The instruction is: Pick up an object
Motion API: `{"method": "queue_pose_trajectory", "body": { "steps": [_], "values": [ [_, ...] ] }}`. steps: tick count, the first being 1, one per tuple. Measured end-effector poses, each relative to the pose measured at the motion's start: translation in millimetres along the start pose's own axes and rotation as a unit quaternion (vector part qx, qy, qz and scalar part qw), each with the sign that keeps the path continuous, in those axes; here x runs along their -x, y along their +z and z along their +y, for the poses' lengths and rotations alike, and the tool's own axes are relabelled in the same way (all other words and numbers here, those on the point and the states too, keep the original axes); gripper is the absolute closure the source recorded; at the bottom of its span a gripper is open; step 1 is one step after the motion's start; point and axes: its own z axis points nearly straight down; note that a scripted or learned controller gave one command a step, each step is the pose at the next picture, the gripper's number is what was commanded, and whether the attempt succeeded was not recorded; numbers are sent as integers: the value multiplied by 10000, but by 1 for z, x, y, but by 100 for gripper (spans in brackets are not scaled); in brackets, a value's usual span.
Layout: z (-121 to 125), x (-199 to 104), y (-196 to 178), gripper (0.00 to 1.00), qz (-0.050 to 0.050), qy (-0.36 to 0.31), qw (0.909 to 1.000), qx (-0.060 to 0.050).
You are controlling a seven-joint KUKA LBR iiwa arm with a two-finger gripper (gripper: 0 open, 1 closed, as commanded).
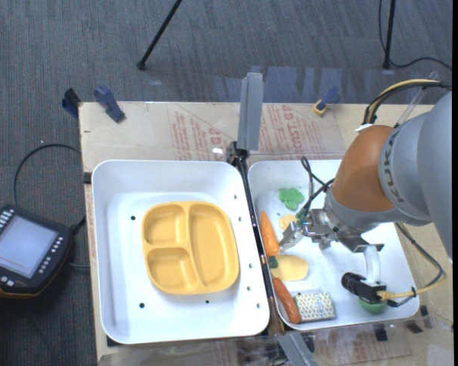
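Hovering my claw (299,233) over the right bin (401,261).
I'm holding it open, nothing gripped; carrot (269,233) at nine o'clock.

Arm (412,166) was cut off by right edge of view. Gripper (301,233) was small and partly covered by wrist; finger state not readable. Arm body hid middle part of right bin (408,269). Green object (372,305) at bin's near right corner was half hidden behind black cable fitting (356,284). Print on small box (315,306) was too fine to read.
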Motion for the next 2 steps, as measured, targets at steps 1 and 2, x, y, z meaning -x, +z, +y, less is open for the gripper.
{"method": "queue_pose_trajectory", "body": {
  "steps": [1,2],
  "values": [
    [93,-11,0,0,25,847,9964,-13],
    [92,-12,-9,100,18,818,9966,-29]
  ]
}}
